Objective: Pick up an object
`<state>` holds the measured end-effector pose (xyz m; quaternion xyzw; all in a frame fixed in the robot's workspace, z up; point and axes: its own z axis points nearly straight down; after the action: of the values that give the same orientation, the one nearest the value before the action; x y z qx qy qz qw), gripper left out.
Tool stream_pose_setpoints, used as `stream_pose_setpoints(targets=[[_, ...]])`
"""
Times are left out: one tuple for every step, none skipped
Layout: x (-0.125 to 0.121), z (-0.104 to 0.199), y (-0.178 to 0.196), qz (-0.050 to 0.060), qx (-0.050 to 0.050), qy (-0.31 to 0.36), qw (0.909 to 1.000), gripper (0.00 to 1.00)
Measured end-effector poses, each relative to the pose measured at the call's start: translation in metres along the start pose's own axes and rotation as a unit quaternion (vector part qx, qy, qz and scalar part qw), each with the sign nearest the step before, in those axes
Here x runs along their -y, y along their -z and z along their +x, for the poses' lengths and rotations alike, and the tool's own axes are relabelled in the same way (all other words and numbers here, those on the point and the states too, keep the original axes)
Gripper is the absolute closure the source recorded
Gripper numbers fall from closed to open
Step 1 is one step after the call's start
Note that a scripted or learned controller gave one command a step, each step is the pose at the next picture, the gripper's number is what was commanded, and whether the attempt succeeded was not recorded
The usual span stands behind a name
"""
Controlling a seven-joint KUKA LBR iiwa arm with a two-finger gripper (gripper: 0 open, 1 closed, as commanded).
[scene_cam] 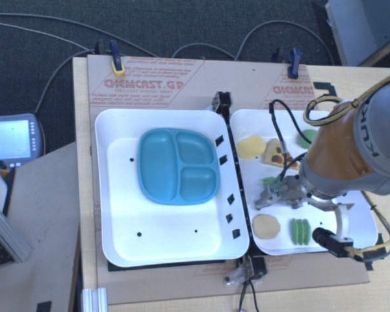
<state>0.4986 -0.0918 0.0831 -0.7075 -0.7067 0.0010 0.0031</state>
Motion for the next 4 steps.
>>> stream_pose_setpoints(targets=[[-0.001,0.0,0.012,-0.002,0.0,0.0,1.0,1.0],[0.0,-0.007,0.058,-0.005,0.002,0.0,1.0,1.0],[0.004,0.002,0.114,-0.006,0.002,0.002,1.0,1.0],[0.003,0.002,0.131,-0.005,0.002,0.001,1.0,1.0]])
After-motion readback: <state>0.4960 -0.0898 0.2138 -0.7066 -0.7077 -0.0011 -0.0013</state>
